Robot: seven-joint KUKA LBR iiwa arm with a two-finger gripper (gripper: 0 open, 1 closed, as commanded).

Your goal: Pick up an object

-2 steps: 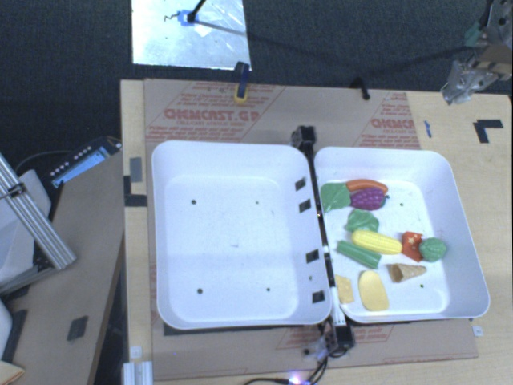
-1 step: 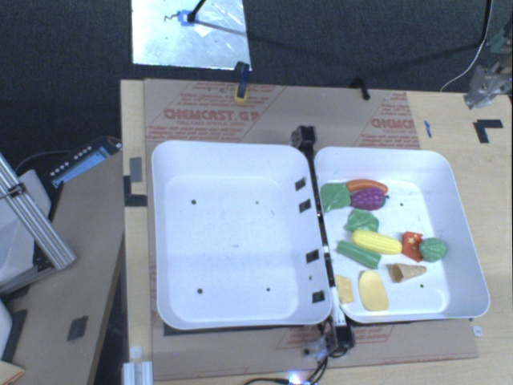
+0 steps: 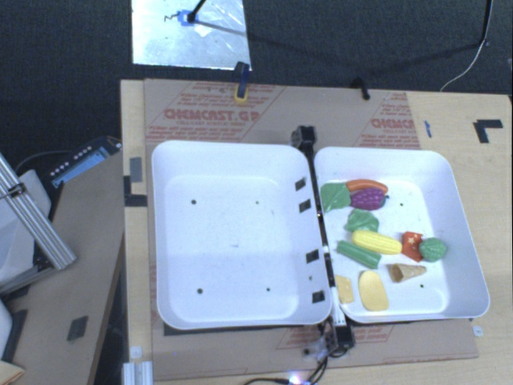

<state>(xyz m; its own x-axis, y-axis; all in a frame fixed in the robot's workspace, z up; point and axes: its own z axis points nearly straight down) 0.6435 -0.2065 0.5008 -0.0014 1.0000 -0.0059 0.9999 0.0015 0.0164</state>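
Camera view: two white bins on the counter.
Right bin: toy food clustered inside.
Yellow corn: mid-cluster; purple grapes beyond it, green pepper beside the grapes.
Left bin: beside the right bin, touching.

Toy foods, among them a yellow corn, lie clustered in the right bin.
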